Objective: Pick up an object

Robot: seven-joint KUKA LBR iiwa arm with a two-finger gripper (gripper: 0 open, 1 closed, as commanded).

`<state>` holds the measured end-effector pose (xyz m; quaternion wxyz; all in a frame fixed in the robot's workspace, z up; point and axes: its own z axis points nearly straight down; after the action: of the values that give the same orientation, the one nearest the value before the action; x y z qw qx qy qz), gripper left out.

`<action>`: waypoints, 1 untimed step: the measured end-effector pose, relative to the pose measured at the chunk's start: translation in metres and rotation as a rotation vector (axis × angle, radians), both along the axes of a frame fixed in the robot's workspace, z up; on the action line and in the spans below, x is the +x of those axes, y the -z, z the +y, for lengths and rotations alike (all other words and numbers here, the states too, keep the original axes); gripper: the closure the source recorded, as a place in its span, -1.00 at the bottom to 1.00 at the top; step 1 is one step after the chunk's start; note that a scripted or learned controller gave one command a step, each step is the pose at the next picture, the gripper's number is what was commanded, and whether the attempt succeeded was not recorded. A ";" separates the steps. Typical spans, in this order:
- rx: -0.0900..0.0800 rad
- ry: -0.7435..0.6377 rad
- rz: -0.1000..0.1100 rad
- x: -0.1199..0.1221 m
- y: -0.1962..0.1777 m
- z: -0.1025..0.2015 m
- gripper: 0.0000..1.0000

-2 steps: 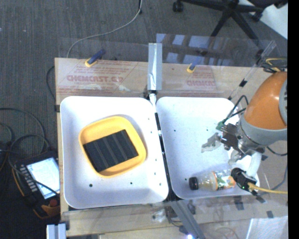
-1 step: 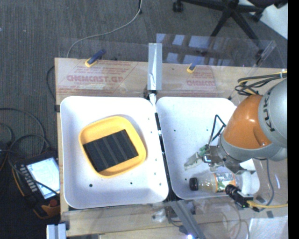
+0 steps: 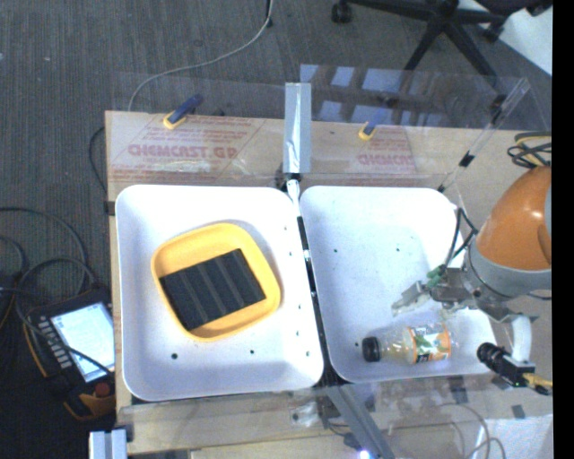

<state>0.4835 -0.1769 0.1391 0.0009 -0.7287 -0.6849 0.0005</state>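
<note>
- You see the grey arm with its orange band (image 3: 518, 224) reaching over the right white bin (image 3: 377, 224), its end effector (image 3: 430, 289) low above the bin floor; you cannot tell how it is set or whether it grips anything.
- Just below it lies a small clear plastic bottle with a black cap and orange label (image 3: 408, 346), on its side.
- Well off to its left, in the left white bin (image 3: 143, 215), sits a yellow plastic tray with a black ribbed insert (image 3: 215, 282).

Dark grey carpet floor (image 3: 54, 81), black office chair base (image 3: 444, 27) at top.
</note>
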 end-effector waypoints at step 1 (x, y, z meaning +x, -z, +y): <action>-0.002 -0.152 -0.010 0.003 0.046 -0.023 -1.00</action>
<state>0.4867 -0.2002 0.0928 -0.0031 -0.6746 -0.7381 -0.0025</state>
